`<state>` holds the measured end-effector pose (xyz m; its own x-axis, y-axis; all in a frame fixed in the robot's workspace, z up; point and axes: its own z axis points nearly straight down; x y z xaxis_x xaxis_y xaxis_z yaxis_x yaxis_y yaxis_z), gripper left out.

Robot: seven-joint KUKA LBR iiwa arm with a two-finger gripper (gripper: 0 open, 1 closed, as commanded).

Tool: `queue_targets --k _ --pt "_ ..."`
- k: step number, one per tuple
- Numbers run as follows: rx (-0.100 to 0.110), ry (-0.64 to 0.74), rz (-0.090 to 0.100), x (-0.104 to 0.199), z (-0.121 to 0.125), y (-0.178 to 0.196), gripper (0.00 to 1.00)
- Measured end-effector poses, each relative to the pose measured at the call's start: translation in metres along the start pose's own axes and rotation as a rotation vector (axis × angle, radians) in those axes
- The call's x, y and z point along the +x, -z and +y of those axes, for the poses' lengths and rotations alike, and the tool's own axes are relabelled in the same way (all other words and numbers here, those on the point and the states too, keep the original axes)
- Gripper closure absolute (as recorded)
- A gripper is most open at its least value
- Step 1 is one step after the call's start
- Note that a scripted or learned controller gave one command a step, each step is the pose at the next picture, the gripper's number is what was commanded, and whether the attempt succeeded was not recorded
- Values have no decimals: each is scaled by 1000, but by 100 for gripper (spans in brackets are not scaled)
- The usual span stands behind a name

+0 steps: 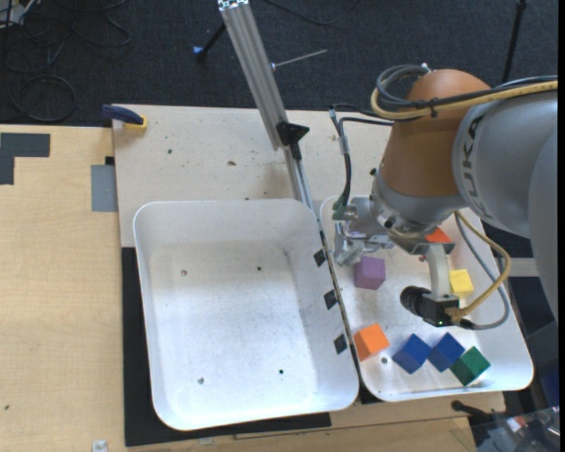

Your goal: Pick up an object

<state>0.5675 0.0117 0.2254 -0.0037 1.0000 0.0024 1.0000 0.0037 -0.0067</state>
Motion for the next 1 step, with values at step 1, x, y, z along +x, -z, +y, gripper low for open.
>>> queue_targets --k 1 --pt "-3 2 0 61 10 -4 100"
